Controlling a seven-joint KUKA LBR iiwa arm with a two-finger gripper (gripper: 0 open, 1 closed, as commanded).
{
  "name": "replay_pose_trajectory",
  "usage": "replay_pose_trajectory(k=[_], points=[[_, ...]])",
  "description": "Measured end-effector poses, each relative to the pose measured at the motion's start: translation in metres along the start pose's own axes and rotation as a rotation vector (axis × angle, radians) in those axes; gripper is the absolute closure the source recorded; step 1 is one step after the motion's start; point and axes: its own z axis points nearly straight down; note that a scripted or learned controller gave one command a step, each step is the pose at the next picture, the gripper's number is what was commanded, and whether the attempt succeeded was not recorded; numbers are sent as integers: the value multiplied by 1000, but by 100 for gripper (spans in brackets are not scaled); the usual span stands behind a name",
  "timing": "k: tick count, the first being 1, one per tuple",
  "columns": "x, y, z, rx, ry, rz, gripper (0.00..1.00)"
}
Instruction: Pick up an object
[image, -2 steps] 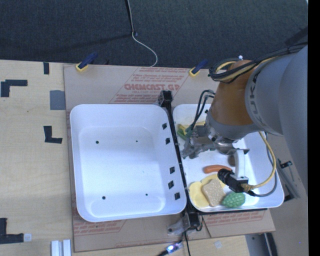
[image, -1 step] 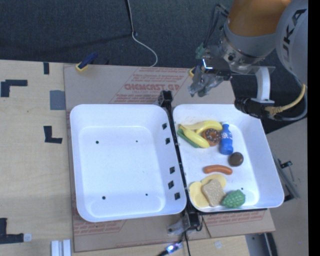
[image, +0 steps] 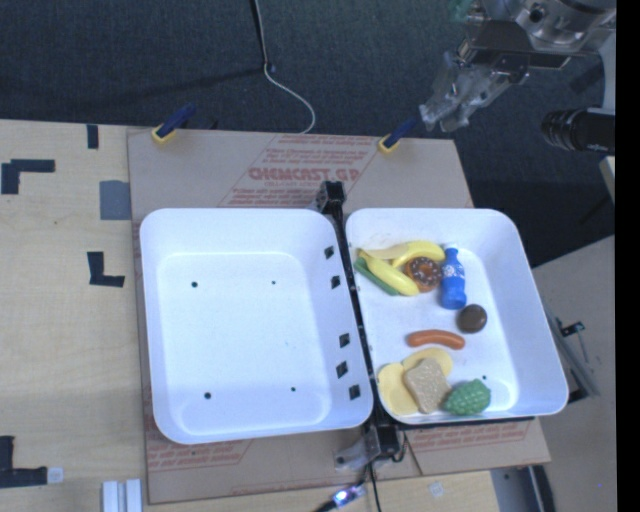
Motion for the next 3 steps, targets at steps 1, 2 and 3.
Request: replay_pose_trajectory(k=[1, 2, 3], points=[[-19, -36, 9, 18, -1, 3, 100], [-37, -69, 8, 17, -1, 3, 100], [-81, -87, 8, 17, -2, 6, 100]])
